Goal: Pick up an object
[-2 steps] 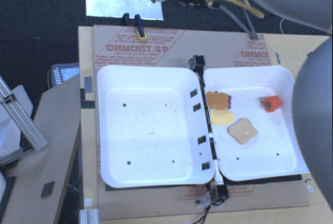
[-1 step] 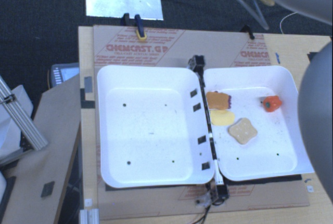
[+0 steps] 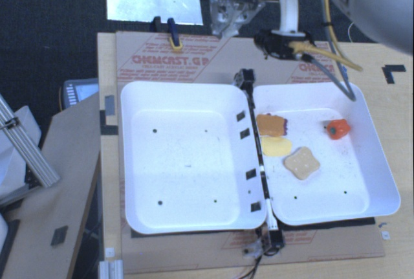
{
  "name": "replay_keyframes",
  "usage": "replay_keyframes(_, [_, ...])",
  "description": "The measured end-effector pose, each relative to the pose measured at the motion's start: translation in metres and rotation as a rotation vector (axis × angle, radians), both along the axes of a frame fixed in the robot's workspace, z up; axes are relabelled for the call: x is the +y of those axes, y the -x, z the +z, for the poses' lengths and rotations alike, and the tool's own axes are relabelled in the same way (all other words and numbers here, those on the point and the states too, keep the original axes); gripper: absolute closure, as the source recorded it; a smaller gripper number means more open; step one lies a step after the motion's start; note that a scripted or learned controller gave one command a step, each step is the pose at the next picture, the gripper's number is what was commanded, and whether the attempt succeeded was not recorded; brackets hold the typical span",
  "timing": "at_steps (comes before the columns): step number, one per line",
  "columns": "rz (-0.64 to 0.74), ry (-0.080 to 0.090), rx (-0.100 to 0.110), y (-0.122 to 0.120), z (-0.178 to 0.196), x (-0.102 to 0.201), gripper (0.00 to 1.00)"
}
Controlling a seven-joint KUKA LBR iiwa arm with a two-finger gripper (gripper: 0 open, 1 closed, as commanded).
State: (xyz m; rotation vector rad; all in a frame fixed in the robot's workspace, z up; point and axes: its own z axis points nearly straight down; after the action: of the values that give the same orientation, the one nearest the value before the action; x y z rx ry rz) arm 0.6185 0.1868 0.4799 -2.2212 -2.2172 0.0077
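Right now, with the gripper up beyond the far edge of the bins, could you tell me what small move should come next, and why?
Probably bring the gripper toward the camera and to the right, over the right bin. It hangs past the bins' far edge, while all the items lie there: an orange-red piece, a tan toast-shaped piece, a pale yellow piece and an orange block.

Hand [image 3: 223,25] up beyond the bins; right bin [image 3: 375,180] holding orange toy [image 3: 337,129], toast piece [image 3: 301,163], yellow slice [image 3: 276,147], orange block [image 3: 271,124].
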Motion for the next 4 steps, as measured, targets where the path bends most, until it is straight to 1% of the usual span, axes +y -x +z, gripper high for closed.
replay_keyframes(1, [0.008, -0.003, -0.008, -0.022, -0.023, 0.050, 1.00])
replay_keyframes(2, [0.008, -0.005, -0.017, -0.044, 0.061, 0.047, 1.00])
replay_keyframes(3, [0.007, -0.002, -0.008, -0.043, 0.056, 0.047, 0.00])
replay_keyframes(4, [0.010, -0.004, -0.011, -0.043, 0.068, 0.048, 1.00])
